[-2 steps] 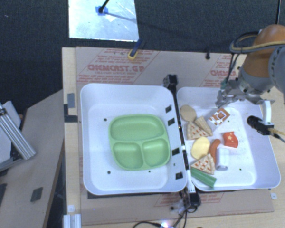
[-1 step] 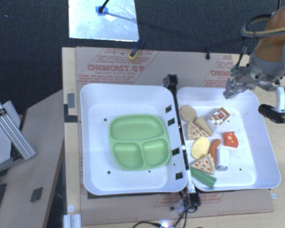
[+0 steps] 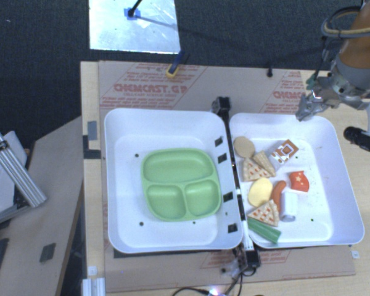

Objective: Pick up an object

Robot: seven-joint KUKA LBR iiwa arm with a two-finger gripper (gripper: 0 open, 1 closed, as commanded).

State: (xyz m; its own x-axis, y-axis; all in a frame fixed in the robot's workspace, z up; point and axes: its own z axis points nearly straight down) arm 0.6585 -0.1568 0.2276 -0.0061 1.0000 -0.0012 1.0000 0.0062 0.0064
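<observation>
Gripper (image 3: 306,108) above right bin (image 3: 339,165) far corner; jaws state unclear, cannot tell; toy food pile (image 3: 268,187) light, rigid plastic, slippery; best hold: small red piece (image 3: 299,181), across narrow sides.

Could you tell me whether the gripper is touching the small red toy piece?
Apart: camera view shows the gripper over the bin's far rim, red piece mid-bin.
</observation>
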